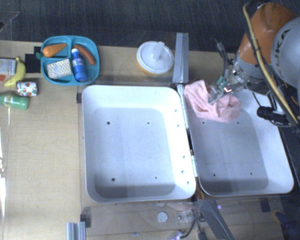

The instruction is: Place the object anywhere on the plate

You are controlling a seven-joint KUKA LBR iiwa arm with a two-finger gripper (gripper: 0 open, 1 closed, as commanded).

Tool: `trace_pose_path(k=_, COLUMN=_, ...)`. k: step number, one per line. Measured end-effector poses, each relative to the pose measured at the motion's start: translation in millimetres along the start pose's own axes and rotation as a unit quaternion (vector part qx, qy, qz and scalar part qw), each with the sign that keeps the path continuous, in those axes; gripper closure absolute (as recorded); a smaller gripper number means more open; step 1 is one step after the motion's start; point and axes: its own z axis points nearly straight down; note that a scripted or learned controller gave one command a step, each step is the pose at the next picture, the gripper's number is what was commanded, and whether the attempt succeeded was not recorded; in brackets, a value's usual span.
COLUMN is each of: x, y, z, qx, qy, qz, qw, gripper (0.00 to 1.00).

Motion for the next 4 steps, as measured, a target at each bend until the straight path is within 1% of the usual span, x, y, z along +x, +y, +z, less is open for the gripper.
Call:
trace_pose_path(k=1, x=0.8, y=2.2, z=-41.7, qx=-0.002, qy=0.000, qz=-0.004, qw=1.0000, gripper=1.00)
trace_pose_path(k=2, x=55.6, y=-5.9, z=-36.3, qx=-0.002, qy=0.000, qz=-0.204, qw=0.9790, gripper=1.00)
trace_pose_path(k=3, x=105.9, y=-6.3, z=-28.5, qx=-0.002, qy=0.000, qz=-0.395, qw=0.9188, gripper=1.00)
trace_pose_path(k=4, x=161.4, y=-7.0, z=-24.1, qx=-0.002, qy=0.000, qz=-0.546, qw=0.8380, gripper=1.00)
